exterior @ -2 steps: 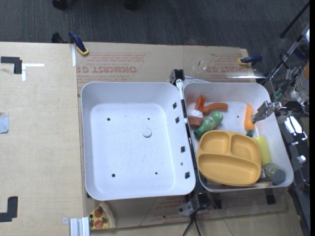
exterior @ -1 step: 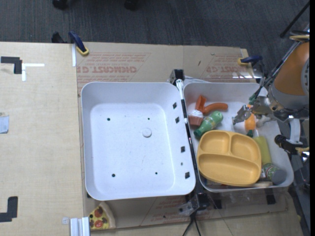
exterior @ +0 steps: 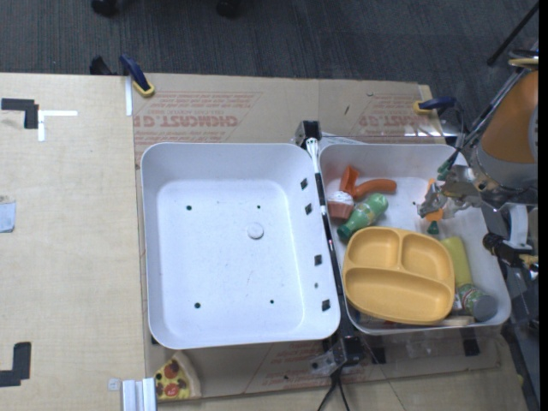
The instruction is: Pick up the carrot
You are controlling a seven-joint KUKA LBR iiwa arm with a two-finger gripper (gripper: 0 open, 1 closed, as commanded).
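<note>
An orange carrot point(exterior: 378, 186) lies at the back of the right bin point(exterior: 402, 154), beside a red-orange piece point(exterior: 348, 179) and just above a green bottle point(exterior: 362, 215). My gripper point(exterior: 436, 204) hangs low over the right side of that bin, to the right of the carrot and apart from it. A small orange bit point(exterior: 434, 217) shows just under the gripper; I cannot make out what it is. The orange-banded arm point(exterior: 512, 127) comes in from the right edge.
A yellow divided plate point(exterior: 399, 275) fills the front of the right bin. A yellow-green item point(exterior: 457, 259) and a can point(exterior: 473, 299) lie along the plate's right side. A small red and white object point(exterior: 340, 202) sits by the bottle. The left bin point(exterior: 163, 255) holds a small disc point(exterior: 255, 231).
</note>
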